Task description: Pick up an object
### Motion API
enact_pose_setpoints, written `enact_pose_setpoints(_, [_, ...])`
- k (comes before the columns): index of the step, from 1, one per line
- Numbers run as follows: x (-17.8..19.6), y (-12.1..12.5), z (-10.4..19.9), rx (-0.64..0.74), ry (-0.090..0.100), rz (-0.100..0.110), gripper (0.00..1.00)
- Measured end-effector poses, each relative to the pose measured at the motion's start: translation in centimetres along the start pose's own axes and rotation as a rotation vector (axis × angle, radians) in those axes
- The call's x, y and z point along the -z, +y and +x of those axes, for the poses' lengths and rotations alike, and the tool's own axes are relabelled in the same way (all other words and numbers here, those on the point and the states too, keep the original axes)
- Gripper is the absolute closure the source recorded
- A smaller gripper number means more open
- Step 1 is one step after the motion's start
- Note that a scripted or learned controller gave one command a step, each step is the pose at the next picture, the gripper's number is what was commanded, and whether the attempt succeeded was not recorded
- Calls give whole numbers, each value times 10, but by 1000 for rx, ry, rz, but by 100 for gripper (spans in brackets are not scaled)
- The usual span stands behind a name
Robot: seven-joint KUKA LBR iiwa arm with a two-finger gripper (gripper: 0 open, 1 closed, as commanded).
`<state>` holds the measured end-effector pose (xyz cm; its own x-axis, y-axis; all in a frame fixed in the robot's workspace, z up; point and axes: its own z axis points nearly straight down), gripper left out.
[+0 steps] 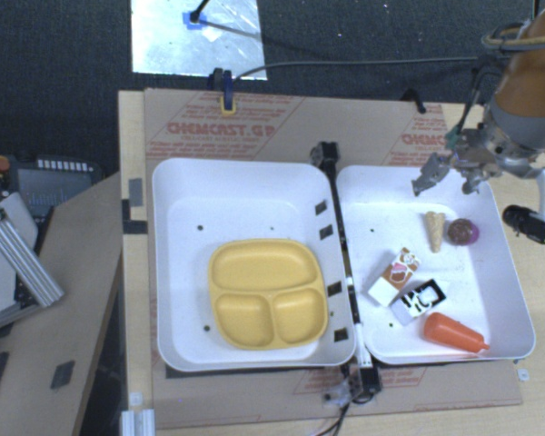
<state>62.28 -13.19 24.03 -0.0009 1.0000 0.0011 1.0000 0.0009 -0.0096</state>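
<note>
My gripper [447, 181] hangs open over the back edge of the right bin [509, 280], with nothing between its fingers. Below it in that bin lie a cream cone-shaped piece [434, 230] and a purple round object [461, 232]. Nearer the front are a small white carton with a red and brown print [395, 276], a black and white block [419, 300] and an orange carrot-like piece [452, 332]. The gripper stands apart from all of them, a little behind the cone.
The left bin [182, 243] holds a yellow divided plate [266, 292]. A black clip-studded divider [338, 262] runs between the two bins. Brown cardboard [345, 121] lies under both bins.
</note>
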Motion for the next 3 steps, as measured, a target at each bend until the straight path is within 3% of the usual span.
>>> enact_pose_setpoints(1, [6, 2, 0, 2, -2, -11, 0])
enact_pose_setpoints(3, [-97, -1, 2, 2, -1, -8, 0])
